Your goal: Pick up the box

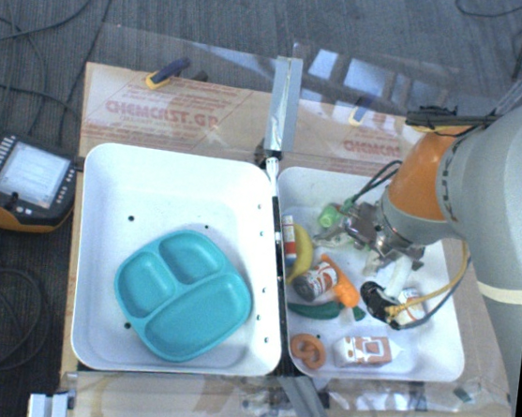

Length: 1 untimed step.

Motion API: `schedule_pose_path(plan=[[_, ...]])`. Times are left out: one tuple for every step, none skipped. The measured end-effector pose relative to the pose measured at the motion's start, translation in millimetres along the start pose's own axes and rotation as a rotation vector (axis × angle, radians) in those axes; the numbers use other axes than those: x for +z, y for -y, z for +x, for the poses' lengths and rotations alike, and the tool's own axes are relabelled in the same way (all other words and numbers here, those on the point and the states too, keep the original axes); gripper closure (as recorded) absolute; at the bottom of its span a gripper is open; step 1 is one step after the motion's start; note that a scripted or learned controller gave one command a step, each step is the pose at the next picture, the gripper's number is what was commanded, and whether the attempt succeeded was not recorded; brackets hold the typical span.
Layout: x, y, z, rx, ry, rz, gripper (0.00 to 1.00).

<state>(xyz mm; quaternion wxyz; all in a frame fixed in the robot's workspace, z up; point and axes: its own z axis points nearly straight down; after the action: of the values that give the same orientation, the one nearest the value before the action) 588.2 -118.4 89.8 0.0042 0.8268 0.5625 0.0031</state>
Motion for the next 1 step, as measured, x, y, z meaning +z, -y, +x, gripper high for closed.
schedule_pose_path(plan=[[-75.6,-91.5,-21.9,0.108,0.006,0.010,0.00]])
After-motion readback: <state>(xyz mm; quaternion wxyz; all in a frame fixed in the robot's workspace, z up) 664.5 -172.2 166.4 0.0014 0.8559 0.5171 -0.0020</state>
